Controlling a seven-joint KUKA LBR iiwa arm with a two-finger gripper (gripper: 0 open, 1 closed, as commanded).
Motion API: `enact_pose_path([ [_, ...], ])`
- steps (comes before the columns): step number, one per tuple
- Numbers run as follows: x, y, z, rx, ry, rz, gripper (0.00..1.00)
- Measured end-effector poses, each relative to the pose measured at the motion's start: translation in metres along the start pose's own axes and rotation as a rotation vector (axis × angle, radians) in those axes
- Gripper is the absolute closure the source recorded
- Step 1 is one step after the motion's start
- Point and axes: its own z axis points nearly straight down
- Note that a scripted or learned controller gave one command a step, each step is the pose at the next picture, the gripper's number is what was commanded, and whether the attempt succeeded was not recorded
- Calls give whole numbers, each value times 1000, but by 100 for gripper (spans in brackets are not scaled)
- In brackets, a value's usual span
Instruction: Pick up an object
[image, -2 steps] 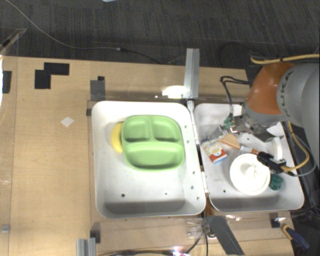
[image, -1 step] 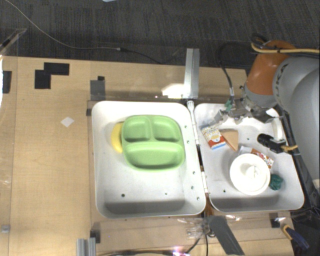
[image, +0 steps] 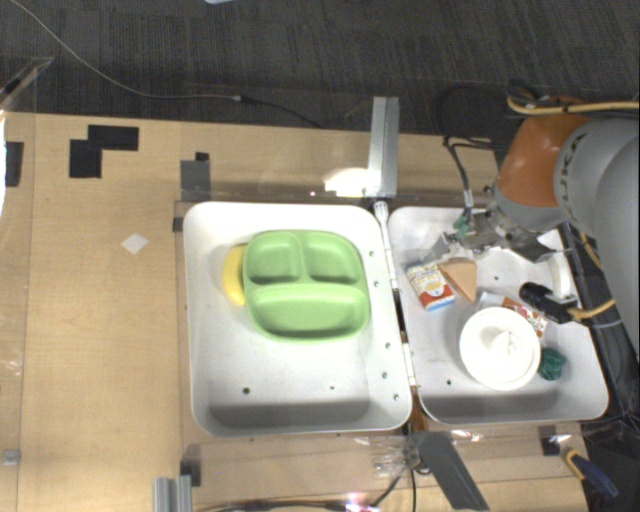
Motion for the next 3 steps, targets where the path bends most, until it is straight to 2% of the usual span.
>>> enact_pose_path([
  [1, -19, 22, -74, 18, 4, 26, 0],
  [2, 21, -34, 1, 7, 2, 78, 0],
  [3, 24, 17, 3, 10, 0, 259, 0],
])
